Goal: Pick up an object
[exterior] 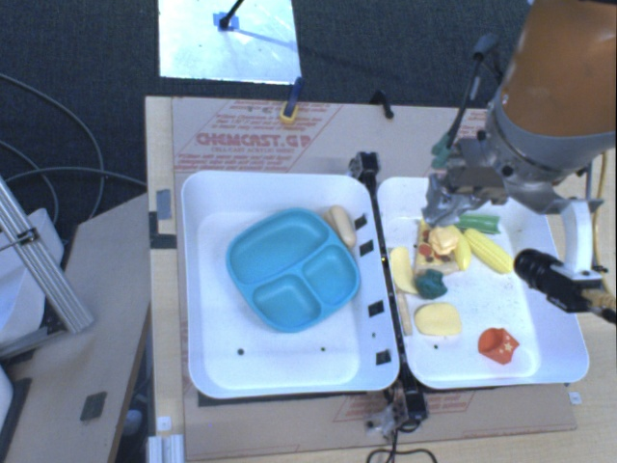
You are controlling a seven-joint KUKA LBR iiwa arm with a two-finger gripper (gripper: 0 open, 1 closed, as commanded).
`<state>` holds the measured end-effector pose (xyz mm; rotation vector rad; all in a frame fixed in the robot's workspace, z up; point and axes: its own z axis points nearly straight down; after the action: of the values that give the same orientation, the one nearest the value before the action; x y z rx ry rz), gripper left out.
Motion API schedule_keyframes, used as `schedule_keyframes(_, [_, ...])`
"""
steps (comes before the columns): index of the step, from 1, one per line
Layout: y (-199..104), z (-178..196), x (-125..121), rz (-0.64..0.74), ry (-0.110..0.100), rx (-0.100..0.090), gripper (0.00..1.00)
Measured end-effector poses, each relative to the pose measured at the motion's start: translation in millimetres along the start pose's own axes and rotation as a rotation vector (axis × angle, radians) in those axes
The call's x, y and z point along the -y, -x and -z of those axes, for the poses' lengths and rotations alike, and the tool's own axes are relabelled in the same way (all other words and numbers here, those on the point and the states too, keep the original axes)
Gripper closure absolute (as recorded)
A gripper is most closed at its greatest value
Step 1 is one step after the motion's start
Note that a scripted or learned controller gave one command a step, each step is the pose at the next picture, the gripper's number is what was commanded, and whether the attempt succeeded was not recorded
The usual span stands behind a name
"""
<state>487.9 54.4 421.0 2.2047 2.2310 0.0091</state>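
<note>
The right bin (pixel 554 360) holds several toy foods: a yellow corn cob (pixel 488 251), a green piece (pixel 480 224), a dark teal piece (pixel 430 283), a pale yellow slice (pixel 438 319), a red piece (pixel 497 344) and a yellow-and-red stacked piece (pixel 443 242). My gripper (pixel 442 210) hangs over the bin's far left part, just above the stacked piece. Whether it touches that piece is hidden by the wrist. Nothing can be seen held in it.
The left bin (pixel 217 355) holds a blue divided plate (pixel 292 268) and a tan roll (pixel 341 225) near the divider. A black fixture (pixel 549 278) juts over the right bin's right side. A shiny sheet (pixel 227 27) lies beyond the bench.
</note>
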Motion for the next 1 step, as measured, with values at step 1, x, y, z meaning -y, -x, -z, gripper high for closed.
schedule_keyframes(1, [-0.1, 10.7, -0.8, 0.006, 0.002, 0.000, 1.00])
